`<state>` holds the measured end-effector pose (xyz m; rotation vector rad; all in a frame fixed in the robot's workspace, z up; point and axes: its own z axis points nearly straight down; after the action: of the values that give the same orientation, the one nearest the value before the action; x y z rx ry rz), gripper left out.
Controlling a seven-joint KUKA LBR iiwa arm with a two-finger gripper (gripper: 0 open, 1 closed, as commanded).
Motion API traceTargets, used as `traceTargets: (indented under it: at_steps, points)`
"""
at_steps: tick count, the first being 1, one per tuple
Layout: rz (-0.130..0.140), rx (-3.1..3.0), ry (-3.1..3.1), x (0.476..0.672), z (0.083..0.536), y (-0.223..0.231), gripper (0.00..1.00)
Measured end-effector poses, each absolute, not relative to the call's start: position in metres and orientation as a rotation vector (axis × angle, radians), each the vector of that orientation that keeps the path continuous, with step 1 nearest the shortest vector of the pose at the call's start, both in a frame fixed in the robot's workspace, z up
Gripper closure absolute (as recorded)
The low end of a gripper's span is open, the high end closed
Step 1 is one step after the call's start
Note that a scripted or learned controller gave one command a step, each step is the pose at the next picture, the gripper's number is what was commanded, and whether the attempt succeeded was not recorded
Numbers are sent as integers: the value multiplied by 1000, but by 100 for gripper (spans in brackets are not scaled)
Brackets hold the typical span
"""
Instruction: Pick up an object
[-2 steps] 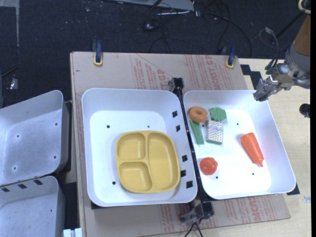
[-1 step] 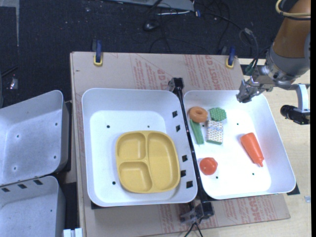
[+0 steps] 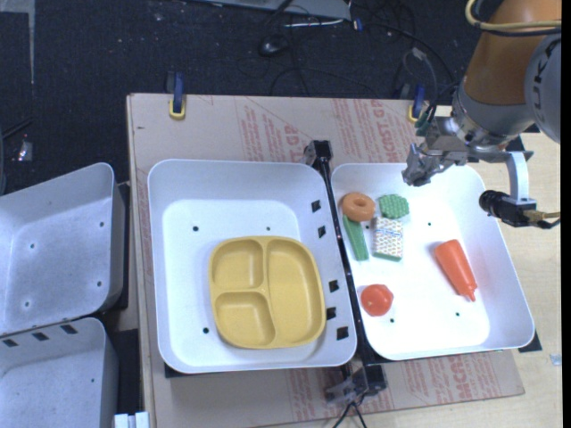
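Hovering at about one o'clock over my right bin, my claw hangs above the back rim; whether it is open or shut I cannot tell, and nothing shows in its hold. Below it, toward seven o'clock, lie an orange ring, a green stick, a green-and-white sponge, a red tomato and an orange carrot. A yellow divided plate sits in my left bin. Red print on the worktop is too faint to read.

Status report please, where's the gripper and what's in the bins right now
Gripper over right bin's far edge, nothing between fingers. Doughnut, carrot, tomato, sponge unpicked. Yellow divided plate in left bin, out of the way.
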<state>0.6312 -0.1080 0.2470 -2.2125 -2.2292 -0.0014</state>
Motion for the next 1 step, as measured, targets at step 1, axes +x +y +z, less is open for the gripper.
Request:
traceTargets:
  at_steps: [1]
  points:
    - [0, -2213, -2227, 620, 245, -65, 100]
